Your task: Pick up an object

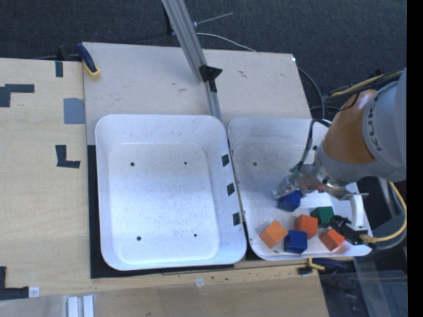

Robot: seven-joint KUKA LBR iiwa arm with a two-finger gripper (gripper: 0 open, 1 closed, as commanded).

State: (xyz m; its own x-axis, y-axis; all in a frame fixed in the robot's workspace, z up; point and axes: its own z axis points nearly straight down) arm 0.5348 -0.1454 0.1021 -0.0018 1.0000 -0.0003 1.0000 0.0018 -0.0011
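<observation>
My gripper is low inside the right bin, at the end of the grey arm with its orange band. A blue block lies right under the gripper's tip and touches it or nearly so. Toward the bin's front edge sit several more blocks: an orange one, a second orange one, a dark blue one, a green one and an orange-red one. The arm's wrist hides part of the bin's right side.
The left bin lies beside the right one, their rims meeting in the middle. A slanted metal rail crosses the bench behind the bins. Cables hang by the bench's right edge.
</observation>
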